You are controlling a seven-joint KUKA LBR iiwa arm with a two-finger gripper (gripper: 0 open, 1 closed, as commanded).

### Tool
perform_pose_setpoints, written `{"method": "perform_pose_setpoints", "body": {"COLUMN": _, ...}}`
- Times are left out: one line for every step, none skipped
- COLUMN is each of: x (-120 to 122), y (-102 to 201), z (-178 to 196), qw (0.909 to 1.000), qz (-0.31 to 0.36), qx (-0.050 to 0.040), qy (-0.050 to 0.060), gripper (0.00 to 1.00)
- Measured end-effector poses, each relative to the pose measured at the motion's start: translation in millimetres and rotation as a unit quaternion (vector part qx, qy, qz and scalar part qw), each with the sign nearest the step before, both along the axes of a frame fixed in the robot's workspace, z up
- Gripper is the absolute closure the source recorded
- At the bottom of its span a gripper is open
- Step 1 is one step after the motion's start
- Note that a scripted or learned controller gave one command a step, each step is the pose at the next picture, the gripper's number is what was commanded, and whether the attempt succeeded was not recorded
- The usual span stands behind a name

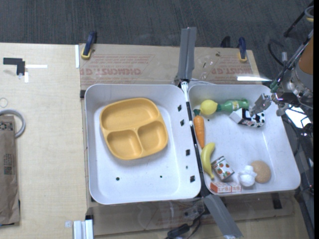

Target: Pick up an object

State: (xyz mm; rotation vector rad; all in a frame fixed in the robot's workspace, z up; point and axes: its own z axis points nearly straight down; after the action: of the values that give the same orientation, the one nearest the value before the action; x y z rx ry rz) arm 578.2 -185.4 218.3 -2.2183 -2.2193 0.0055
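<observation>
The right bin (pixel 279 133) holds several objects: a lemon (pixel 209 107), a green bottle (pixel 233 104), a carrot (pixel 199 129), a banana (pixel 207 158), a small printed carton (pixel 223 169), a white lump (pixel 246 177), a brown round piece (pixel 260 171) and a black-and-white toy (pixel 249 118). My gripper (pixel 270 107) hangs over the bin's far right corner, just right of the black-and-white toy. Its two fingers stand apart, open, with nothing between them.
The left bin (pixel 94 148) holds a yellow divided plate (pixel 133 128). A flat red-and-white packet (pixel 224 187) lies at the right bin's near edge. A grey divider bar (pixel 187 54) rises between the bins at the back. Cables hang at the far right.
</observation>
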Motion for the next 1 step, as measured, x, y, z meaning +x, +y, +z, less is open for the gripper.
{"method": "perform_pose_setpoints", "body": {"x": -68.5, "y": -24.6, "z": -87.8, "qw": 0.9916, "qz": -0.129, "qx": 0.0001, "qy": 0.001, "gripper": 0.0}}
